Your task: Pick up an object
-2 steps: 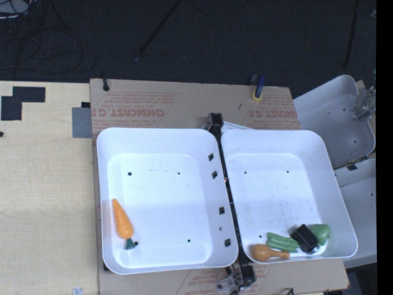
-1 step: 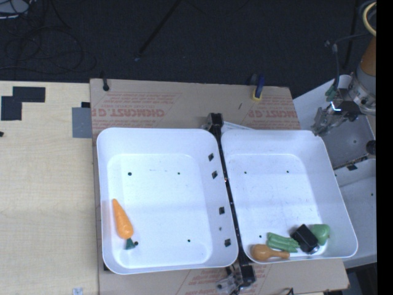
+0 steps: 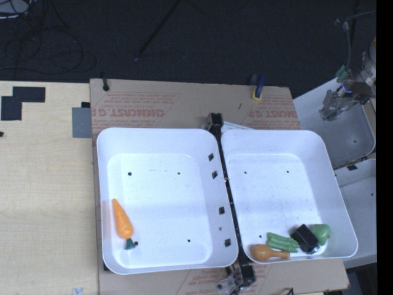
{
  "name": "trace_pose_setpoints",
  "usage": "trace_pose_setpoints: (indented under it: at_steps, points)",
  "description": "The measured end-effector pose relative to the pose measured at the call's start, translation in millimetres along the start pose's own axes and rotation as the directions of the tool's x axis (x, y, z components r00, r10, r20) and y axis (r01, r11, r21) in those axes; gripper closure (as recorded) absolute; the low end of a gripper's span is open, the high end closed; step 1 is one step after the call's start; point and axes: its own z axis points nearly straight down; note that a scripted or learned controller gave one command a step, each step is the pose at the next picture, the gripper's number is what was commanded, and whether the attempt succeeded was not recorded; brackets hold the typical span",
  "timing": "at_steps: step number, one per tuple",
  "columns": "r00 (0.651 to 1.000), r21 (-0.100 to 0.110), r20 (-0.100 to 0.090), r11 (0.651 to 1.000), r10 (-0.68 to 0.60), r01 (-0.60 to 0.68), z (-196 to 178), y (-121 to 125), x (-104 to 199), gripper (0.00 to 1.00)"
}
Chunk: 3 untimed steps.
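Carrot (image 3: 121, 220) lying lengthwise in left bin (image 3: 153, 145), green top nearest camera, gripper (image 3: 334, 106) state unclear

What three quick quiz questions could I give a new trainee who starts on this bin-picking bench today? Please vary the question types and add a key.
1. True or false: the toy carrot lies in the right bin.
2. Which item rests against the black block? A) the carrot B) the light green piece C) the blue clip
3. Fill in: the gripper is outside the bins, beyond the right bin's far ____ corner.

Key: 1 false, it lies in the left bin; 2 B; 3 right.
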Motion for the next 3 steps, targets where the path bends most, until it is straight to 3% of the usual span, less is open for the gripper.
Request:
trace_pose_setpoints:
  at_steps: [2,3]
  points:
    - [1.000,-0.006,0.002,1.000,-0.001,0.001,-177,0,9,1.00]
    - [1.000,0.001,-0.004,1.000,-0.011,0.011,-214,1,135,1.00]
